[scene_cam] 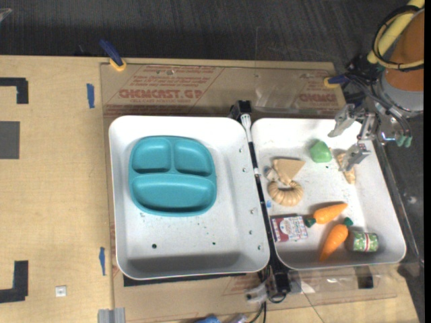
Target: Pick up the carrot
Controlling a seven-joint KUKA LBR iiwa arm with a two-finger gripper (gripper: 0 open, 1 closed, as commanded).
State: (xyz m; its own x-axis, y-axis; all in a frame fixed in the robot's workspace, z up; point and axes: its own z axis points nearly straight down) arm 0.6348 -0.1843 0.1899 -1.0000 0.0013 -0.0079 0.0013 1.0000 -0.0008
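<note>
Hovering over the far right corner of the right-hand shallow white bin (394,237), the metal two-finger gripper (353,134) has its fingers spread apart around nothing. Two orange carrots (330,213) (334,240) lie well apart from it, near the bin's near right corner.

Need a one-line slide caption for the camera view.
Gripper hovers over right bin; two carrots lie near its front.
</note>
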